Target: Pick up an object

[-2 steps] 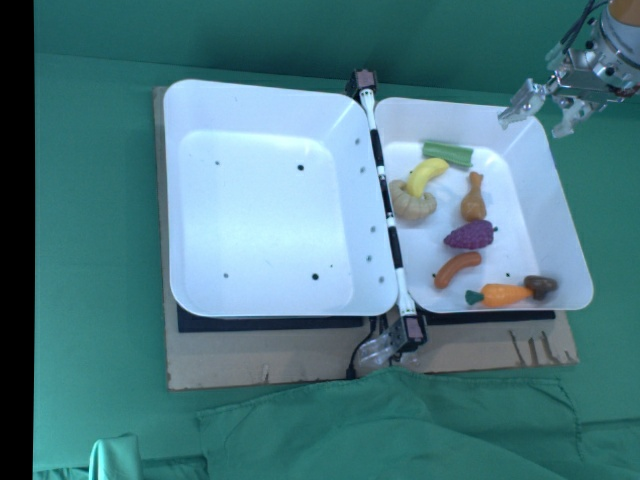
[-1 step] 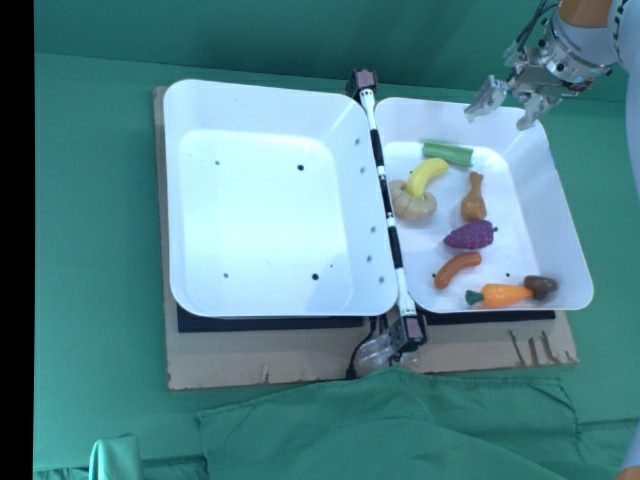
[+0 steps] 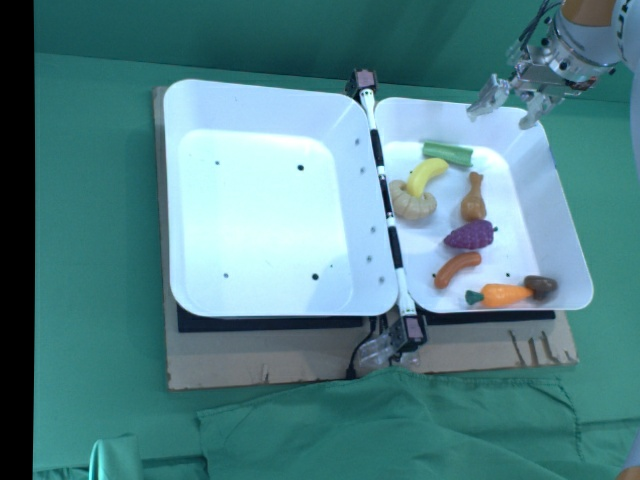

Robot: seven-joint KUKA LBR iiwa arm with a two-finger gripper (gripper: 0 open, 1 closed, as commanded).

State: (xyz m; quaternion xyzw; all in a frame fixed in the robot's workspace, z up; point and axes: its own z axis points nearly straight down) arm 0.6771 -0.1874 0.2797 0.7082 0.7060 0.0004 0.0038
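Your end effector (image 3: 508, 101) hangs at the upper right of the frame, over the far rim of the right bin (image 3: 566, 230), with its two fingers spread apart and nothing between them. Below it, inside that bin, you have the toy foods laid out. Nearest the end effector is a green stalk (image 3: 447, 152) at the top of the bin floor. Just under it lies a yellow banana (image 3: 426, 175), its lower end touching a tan, lobed piece (image 3: 412, 202). To the right of those sits a brown drumstick (image 3: 474, 197), upright in the frame. Lower down you see a purple grape bunch (image 3: 470, 235), then a reddish sausage (image 3: 457, 268), and along the near edge an orange carrot (image 3: 501, 294) with a dark brown piece (image 3: 540, 286) at its right end. The left bin (image 3: 190, 118) sits alongside, and both rest on a cardboard sheet (image 3: 250, 366) over the green-covered bench (image 3: 90, 268).
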